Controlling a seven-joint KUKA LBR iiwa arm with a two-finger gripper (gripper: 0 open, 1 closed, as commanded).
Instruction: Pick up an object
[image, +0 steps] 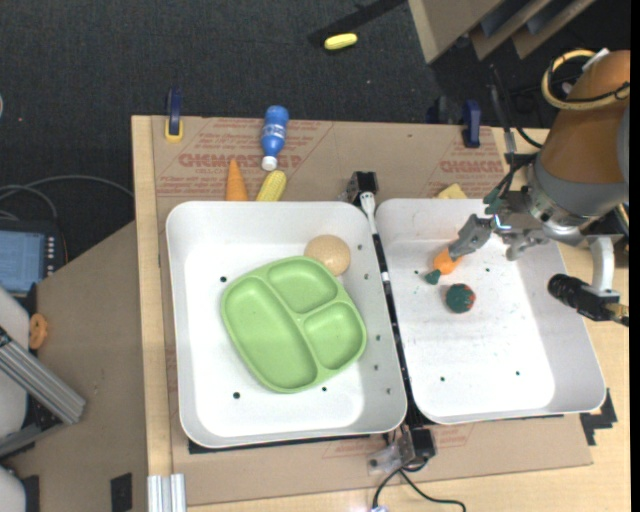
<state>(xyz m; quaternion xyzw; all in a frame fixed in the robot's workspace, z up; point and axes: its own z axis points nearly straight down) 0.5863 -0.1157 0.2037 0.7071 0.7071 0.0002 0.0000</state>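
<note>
In the right bin (560, 390) lie a small orange piece (443, 263) with a tiny green bit (431, 277) beside it, and a dark green and red ball (460, 297). My gripper (490, 247) hangs over the far part of this bin, open, with nothing between its fingers. Its left finger (467, 240) ends just above and right of the orange piece. The left bin (200, 400) holds a green divided plate (292, 322) and a tan round object (329, 253) at the plate's far edge.
Behind the left bin, on the bench, lie a blue and white bottle (273, 135), an orange carrot (235, 182) and a yellow piece (271, 185). A black clamp (362, 185) sits between the bins' far corners. A black part (575, 292) of the arm overhangs the right bin's right side.
</note>
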